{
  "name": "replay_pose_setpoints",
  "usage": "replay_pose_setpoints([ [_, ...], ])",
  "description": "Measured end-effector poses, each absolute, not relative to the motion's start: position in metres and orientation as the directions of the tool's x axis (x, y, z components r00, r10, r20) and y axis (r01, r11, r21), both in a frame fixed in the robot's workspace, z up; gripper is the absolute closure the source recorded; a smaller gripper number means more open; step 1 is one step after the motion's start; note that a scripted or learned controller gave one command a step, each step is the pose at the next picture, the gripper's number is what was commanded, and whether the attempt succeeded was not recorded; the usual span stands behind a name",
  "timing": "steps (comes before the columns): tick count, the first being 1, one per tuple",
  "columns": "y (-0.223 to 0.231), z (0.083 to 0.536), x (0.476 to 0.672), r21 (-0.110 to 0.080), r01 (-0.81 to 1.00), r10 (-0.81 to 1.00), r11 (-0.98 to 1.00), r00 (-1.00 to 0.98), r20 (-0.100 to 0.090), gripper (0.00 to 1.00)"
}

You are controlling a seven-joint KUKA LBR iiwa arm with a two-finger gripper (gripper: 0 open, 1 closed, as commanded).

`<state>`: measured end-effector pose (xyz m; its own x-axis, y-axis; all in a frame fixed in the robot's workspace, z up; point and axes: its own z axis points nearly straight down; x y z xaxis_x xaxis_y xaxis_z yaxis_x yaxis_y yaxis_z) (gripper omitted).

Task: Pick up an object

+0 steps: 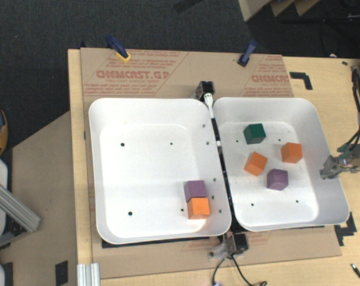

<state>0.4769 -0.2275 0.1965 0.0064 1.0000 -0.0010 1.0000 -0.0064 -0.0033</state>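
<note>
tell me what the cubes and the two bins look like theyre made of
Cubes, such as the green cube and the orange cube: matte, flat-coloured faces without shine, possibly painted wood or foam. Left bin and right bin: smooth white moulded plastic, judging by rounded corners.

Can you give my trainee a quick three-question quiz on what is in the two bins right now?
1. True or false: the green cube lies in the left bin.
2. How many cubes lie in the right bin? A) two B) three C) four
3. Fill in: in the left bin, the purple cube touches an ______ cube.

Key:
1. False; it lies in the right bin.
2. C; green, two orange and one purple.
3. orange
</note>
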Motion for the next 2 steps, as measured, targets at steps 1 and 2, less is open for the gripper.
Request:
replay_pose_setpoints([
  [1, -0.196, 0.202, 0.528, 0.005, 1.0, 1.0, 0.006, -0.006, -0.001, 1.0],
  [2, -0.071, 0.183, 0.478, -0.007, 1.0, 1.0, 0.011, -0.011, 0.008, 1.0],
])
